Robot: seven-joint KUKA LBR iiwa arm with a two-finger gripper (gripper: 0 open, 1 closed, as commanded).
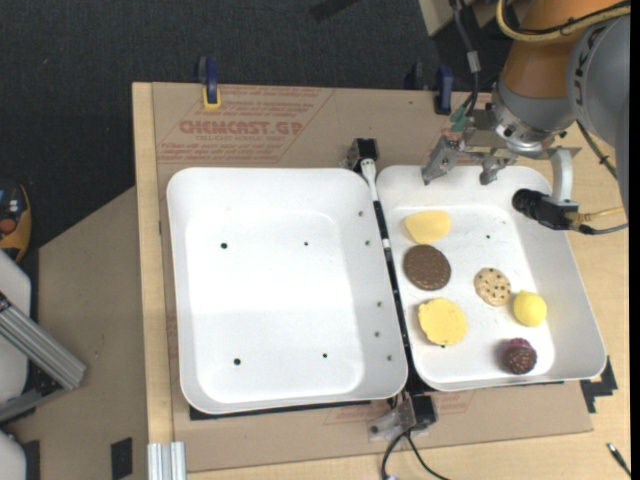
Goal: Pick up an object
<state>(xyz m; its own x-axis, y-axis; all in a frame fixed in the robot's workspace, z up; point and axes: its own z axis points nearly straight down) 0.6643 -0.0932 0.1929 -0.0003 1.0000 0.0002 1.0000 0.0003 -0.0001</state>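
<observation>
- The gripper [458,175] hangs over the far rim of the right bin [585,313], its two fingers spread apart with nothing between them.
- All six objects lie in the right bin, none touching the gripper.
- Nearest to the gripper is a pale yellow wedge [427,226], just below its left finger as seen from the camera.
- Just in front of the wedge lies a brown disc [427,267]; the two are near but apart.
- A yellow disc [442,321] lies in front of the brown disc, close to the wall shared with the left bin [270,288].
- A chip cookie [492,286] sits mid-bin, with a yellow ball [529,308] just beside it on the right.
- A dark berry [518,355] rests by the near rim, in front of the ball.
- The three pieces on the left form a column hard along the dividing wall, so that side is tight.
- Bare white floor lies in the right bin's far right part, between the wedge and the right wall.
- The left bin shows its white floor with a few small dark dots.
- A black clip [363,152] sits at the far end of the seam between the bins, left of the gripper.
- Both bins rest on a brown sheet [250,118] with red print, held by blue clamps [210,72] at the bench's far edge.
</observation>
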